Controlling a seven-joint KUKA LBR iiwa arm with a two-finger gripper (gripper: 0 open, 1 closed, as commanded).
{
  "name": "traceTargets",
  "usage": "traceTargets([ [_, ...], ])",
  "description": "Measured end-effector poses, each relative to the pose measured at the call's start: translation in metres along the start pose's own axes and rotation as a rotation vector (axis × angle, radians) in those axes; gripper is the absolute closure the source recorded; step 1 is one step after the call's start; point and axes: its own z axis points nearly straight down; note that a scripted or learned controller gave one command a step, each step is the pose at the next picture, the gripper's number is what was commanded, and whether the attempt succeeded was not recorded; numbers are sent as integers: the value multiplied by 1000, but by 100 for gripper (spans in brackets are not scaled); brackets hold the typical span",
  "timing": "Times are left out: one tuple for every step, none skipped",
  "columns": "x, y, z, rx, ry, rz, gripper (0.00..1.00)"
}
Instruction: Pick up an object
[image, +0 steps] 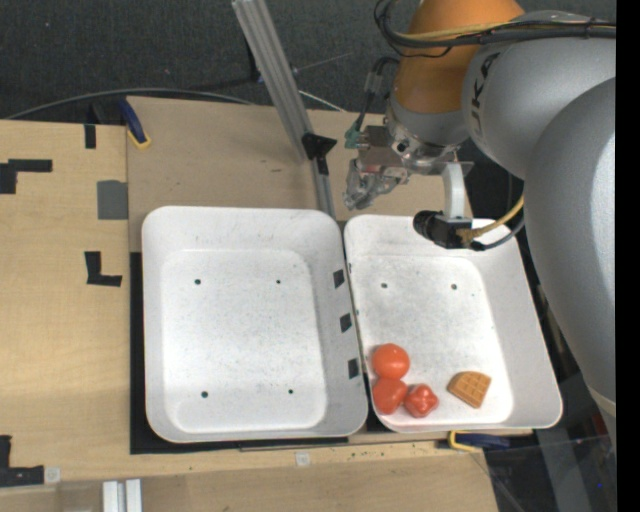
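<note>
Red pieces (391, 361) and a tan waffle (470, 388) sit low in the right bin (500, 300); gripper (368, 188) hovers above its far rim, seemingly empty, opening unclear.

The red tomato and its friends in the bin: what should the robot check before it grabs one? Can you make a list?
1. Things to grab are in the right bin: ok. A tomato, a red pepper, another red piece and a cracker sit near its front edge.
2. Cracker lies apart from the rest: ok.
3. Red pieces have space between them: not ok, they touch.
4. Gripper is above a piece: not ok, it hangs at the bin's back edge.
5. Gripper carries nothing: cannot tell.
</note>
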Motion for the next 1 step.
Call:
traceTargets([
  [57, 1, 6, 0, 0, 0, 100],
])
